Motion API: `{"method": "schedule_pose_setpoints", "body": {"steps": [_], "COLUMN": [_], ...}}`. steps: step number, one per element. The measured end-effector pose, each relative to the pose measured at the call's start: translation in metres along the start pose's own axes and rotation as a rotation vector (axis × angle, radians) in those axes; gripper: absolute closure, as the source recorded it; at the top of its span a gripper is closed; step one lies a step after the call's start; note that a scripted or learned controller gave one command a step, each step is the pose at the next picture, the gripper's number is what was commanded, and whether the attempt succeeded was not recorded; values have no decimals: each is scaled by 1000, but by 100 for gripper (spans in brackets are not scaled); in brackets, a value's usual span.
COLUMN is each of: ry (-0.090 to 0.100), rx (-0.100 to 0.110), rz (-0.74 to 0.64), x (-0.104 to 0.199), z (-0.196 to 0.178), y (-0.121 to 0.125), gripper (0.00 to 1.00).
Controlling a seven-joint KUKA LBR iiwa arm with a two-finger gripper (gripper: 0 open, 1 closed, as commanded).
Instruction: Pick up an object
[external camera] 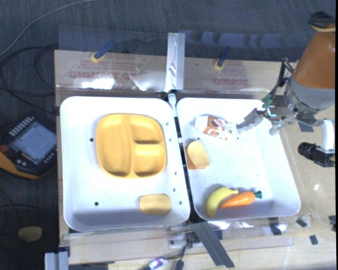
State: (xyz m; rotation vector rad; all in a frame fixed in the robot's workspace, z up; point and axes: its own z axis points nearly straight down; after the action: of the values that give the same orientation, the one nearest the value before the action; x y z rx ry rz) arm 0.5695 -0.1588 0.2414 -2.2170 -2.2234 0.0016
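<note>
In the right bin a white and red packet lies near the back. A pale orange slice rests against the left wall, and a yellow banana and an orange carrot lie together at the front. My gripper hangs over the bin's back right part, just right of the packet. It is open, with nothing between its fingers.
The left bin holds a yellow divided plate and a tan bread-like piece. A metal divider stands behind the bins. A handheld controller lies on the floor at left. The arm's orange band is at the right.
</note>
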Motion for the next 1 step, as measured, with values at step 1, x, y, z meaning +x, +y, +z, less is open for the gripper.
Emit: {"method": "schedule_pose_setpoints", "body": {"steps": [1], "ry": [-3], "rx": [0], "rz": [-77], "x": [17], "z": [64], "y": [86], "gripper": [0]}}
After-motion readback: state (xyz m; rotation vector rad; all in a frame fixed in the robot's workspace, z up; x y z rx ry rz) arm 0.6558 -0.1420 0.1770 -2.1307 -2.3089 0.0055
